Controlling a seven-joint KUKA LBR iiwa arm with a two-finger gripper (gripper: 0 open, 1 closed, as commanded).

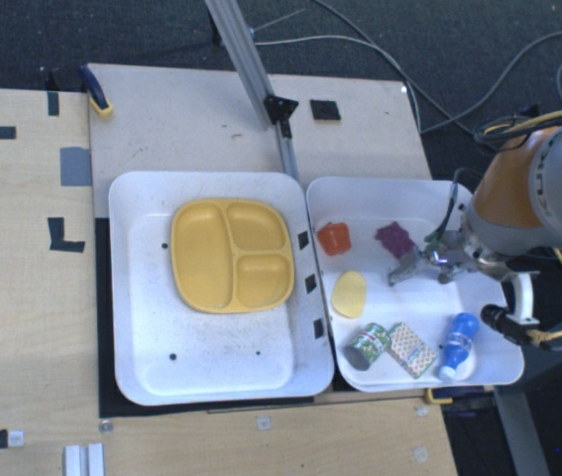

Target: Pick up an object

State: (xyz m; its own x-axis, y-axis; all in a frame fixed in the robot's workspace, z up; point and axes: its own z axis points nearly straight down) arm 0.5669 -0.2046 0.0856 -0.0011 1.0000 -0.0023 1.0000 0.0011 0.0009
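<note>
The table (23, 296) had a pale wood-grain top marked with dark tape patches (62, 234) along its left side. A lighter beige board (191, 117) lay over its upper middle part. Beyond the far edge stretched a dark carpeted floor (409, 18), crossed by thin grey cables (360, 43). A slanted metal pole (241, 43) ran down from the top toward the board, ending in a black bracket (281, 110). A blue and yellow clamp (95, 91) sat at the board's upper left corner. The light was even and soft.

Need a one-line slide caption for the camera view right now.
Gripper hovers in the right bin beside a purple object; yellow divided plate sits in the left bin.
</note>
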